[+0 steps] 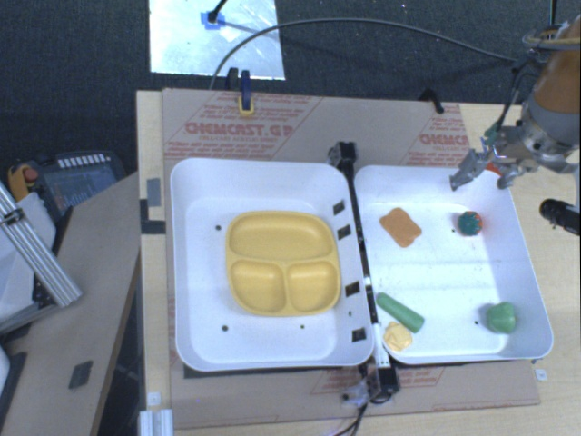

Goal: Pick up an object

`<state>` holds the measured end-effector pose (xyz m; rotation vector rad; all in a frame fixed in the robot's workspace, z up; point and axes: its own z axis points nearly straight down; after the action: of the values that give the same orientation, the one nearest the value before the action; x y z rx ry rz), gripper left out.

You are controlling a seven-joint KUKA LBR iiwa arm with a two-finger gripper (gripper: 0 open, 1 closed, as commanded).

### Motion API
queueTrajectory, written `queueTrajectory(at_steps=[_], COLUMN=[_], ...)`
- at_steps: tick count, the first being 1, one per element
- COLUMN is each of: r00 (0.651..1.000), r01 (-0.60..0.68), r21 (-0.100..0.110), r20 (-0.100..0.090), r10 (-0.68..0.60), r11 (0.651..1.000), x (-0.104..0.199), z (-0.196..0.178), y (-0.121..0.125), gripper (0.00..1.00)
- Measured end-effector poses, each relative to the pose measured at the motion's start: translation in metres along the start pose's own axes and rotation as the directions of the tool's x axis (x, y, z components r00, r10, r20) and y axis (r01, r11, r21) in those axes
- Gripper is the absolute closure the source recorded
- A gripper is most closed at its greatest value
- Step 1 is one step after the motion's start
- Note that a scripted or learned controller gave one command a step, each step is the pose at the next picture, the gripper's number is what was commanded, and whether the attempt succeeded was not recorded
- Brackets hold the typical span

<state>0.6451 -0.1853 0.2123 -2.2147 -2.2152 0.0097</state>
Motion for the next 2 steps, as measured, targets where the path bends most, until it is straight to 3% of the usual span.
queueTrajectory(at_steps=[1, 2], r00=[1.0, 1.0], r01=[0.003, 0.002], r21=[-0.013, -0.013], r20=[0.003, 0.003], r10=[-0.003, -0.002], r11=[1.0, 1.0], x=[0.001, 0.001], z=[-0.009, 0.032], y=[0.003, 0.0], gripper=[0.0, 0.0])
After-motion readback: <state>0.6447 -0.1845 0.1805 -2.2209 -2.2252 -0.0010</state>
